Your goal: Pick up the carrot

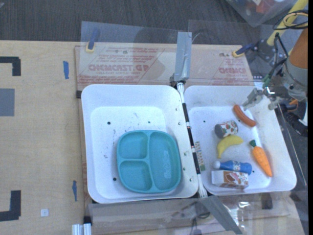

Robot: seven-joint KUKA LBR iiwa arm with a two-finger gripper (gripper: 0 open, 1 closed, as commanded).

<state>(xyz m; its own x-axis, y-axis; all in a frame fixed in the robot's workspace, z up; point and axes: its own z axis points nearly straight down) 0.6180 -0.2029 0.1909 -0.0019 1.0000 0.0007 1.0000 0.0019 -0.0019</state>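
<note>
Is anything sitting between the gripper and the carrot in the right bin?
Nothing visible blocks it. The gripper hangs over the right bin's far right corner; the carrot lies nearer the camera along the right wall, uncovered. The sausage lies just left of that line, and the banana sits left of the carrot.

Bright, even overhead light (soft shadows), slightly blurry throughout
</note>
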